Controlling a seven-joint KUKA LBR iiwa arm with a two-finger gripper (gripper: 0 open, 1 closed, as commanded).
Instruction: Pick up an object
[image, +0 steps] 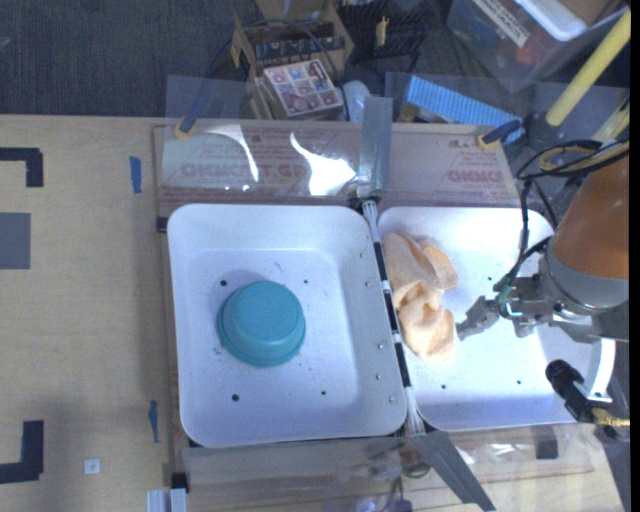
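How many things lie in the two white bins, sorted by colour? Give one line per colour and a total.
Teal: 1, the upturned bowl in the left bin.
Pale orange: 2, the soft lumps and along the left wall of the right bin, with the gripper beside the lower one.
Total: 3

arm (590, 250) cut off at right edge, claw (475, 320) blurred

Blue brush (455, 103) and game box (297, 84) on floor beyond bins
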